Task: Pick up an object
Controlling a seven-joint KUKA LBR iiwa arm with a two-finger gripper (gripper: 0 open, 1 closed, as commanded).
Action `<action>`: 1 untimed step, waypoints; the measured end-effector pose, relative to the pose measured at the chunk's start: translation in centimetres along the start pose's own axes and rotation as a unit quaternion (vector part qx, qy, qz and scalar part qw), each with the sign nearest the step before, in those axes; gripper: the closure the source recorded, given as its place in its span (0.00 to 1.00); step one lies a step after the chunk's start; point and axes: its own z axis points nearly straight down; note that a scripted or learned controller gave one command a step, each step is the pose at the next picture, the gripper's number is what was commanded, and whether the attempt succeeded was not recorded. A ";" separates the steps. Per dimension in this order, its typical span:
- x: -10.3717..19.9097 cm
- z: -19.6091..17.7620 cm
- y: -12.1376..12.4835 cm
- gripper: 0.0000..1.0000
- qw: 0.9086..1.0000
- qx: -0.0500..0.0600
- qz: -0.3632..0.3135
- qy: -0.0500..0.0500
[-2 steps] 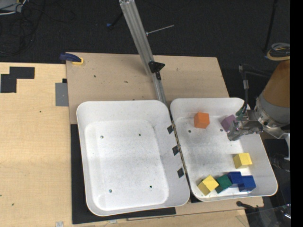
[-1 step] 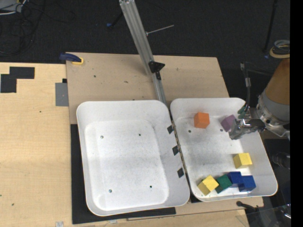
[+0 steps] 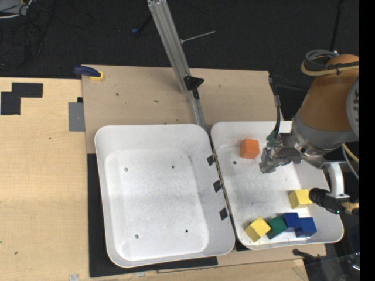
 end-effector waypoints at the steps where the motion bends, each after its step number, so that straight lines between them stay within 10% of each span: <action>1: 5.3 0.9 0.6 1.00 1.000 0.001 0.001 0.000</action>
